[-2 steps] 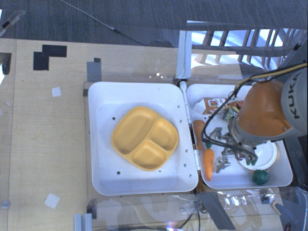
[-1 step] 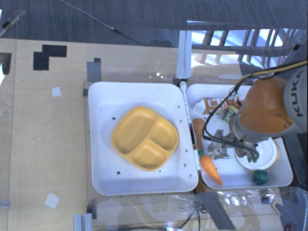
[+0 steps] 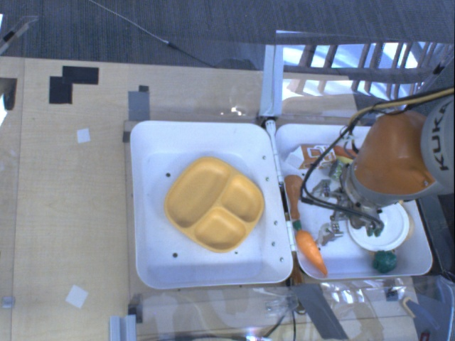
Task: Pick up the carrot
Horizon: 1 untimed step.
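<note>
I see the carrot lying near the front left corner of the right bin, free. Gripper hangs just right of it; can't tell its state. A yellow plate sits in the left bin; a green ball front right.

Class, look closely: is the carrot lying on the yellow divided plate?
No, the carrot lies in the right bin, while the yellow divided plate sits in the left one.
</note>
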Available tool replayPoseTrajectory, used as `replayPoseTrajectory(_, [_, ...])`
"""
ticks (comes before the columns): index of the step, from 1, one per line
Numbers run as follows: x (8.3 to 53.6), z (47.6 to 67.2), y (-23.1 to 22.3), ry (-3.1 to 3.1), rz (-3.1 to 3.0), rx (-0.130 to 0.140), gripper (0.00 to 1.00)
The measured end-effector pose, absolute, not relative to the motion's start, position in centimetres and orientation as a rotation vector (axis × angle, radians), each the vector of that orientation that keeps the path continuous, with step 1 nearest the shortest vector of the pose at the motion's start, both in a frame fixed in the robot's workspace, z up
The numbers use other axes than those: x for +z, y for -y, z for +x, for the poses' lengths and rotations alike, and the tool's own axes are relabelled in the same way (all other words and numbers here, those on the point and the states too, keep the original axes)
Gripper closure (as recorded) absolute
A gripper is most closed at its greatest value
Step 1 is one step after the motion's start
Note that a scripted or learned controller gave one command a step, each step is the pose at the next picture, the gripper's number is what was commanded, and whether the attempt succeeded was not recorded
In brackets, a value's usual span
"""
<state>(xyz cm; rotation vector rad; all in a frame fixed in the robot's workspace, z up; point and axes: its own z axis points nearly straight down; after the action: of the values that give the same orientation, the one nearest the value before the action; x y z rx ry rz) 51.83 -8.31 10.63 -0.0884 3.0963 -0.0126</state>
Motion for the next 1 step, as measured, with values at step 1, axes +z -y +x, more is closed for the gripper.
replayPoseTrajectory(1, [11.98,49.40,12.10,-3.082,-0.548,-0.006,0.00])
